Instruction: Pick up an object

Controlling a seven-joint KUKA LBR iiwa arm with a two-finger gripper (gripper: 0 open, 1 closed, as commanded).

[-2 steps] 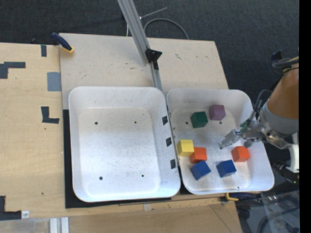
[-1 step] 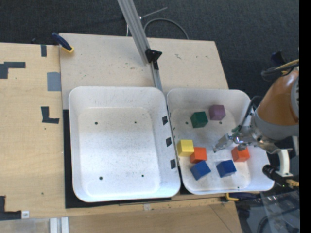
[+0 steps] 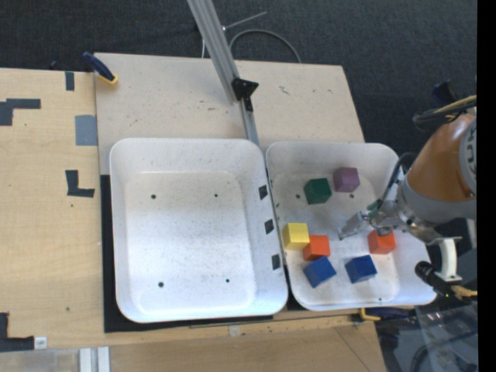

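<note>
Down from the overhead camera we go, and all the action sits in the right bin (image 3: 387, 157), while the left bin (image 3: 124, 208) lies alongside it on the tabletop (image 3: 170, 91). The blocks are strewn loosely over the right bin's floor, which reads like a pile laid out for picking: a purple cube (image 3: 346, 179) at about one o'clock from the bin's centre, a green cube (image 3: 317, 191) beside it at eleven, a yellow cube (image 3: 295, 234) out at nine with an orange-red cube (image 3: 316, 246) touching its lower corner, and two blue cubes, the left blue cube (image 3: 318, 270) and the right blue cube (image 3: 360, 268), down at six. The likeliest target, by my judgement, is the red cube (image 3: 381, 242) at four o'clock, because the gripper (image 3: 370, 222) sits right over its upper edge. The arm (image 3: 442, 173) reaches in from three o'clock, its orange band bulking over the bin's right rim, wrist bent down toward the bin floor. The jaws look spread, one thin prong angling out toward eight o'clock, and nothing is seen between them, so I call it no grasp yet. A slanted metal rail (image 3: 213, 29) crosses at twelve.
</note>
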